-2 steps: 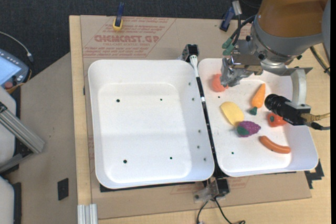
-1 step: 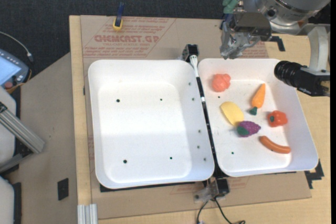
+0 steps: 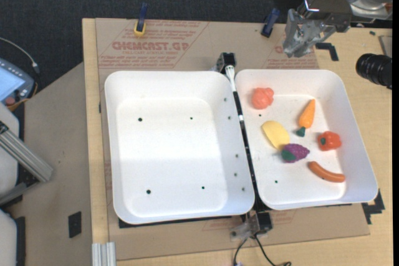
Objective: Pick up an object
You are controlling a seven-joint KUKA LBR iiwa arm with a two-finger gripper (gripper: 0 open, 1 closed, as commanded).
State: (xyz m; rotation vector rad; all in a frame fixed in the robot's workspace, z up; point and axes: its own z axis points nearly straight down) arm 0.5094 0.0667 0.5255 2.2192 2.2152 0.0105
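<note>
We see the grey two-finger gripper [image 3: 302, 47] poised above the bench, just beyond the far rim of the shallow white right bin [image 3: 355, 134]; whether it is open we cannot tell. Inside that bin lie a pink lumpy toy [image 3: 262, 98] nearest the gripper, an orange plastic carrot [image 3: 306, 116], a yellow wedge [image 3: 275, 133], a purple grape bunch [image 3: 293, 152], a red pepper [image 3: 329, 141] and an orange sausage [image 3: 325, 172]. The white left bin [image 3: 115, 134] touches it.

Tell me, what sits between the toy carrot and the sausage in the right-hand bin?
A small red toy tomato lies between the carrot and the sausage, toward the right wall of the bin, as the camera view shows.
</note>
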